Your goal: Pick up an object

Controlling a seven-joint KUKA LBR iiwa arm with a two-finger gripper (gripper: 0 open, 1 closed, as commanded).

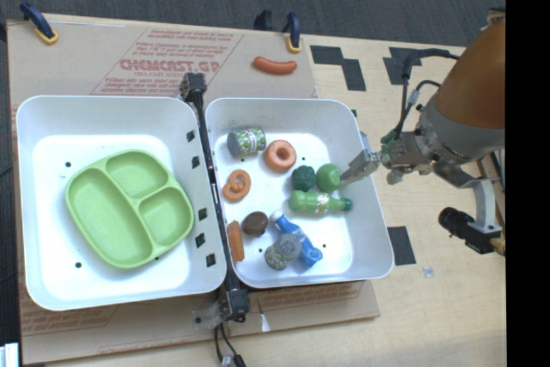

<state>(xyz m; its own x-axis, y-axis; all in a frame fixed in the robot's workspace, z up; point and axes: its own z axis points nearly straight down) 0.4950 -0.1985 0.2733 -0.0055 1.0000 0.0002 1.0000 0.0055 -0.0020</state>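
The gripper hangs over the right bin's right side; whether it is open or closed cannot be told. Just left lie a green ball and green bottle.

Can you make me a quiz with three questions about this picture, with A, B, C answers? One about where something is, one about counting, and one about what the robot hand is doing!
1. Where is the green tray?
A. In the left bin
B. In the right bin
C. On the cardboard behind the bins

2. How many orange donut rings are in the right bin?
A. None
B. Two
C. Five

3. What is the gripper doing?
A. Lifting the tray
B. Resting on the floor
C. Reaching over the right bin's right rim, near the green toys

Answers:
1. A, the tray lies flat in the left bin.
2. B, two rings sit there, one upper and one lower.
3. C, it sits by the round green toy.
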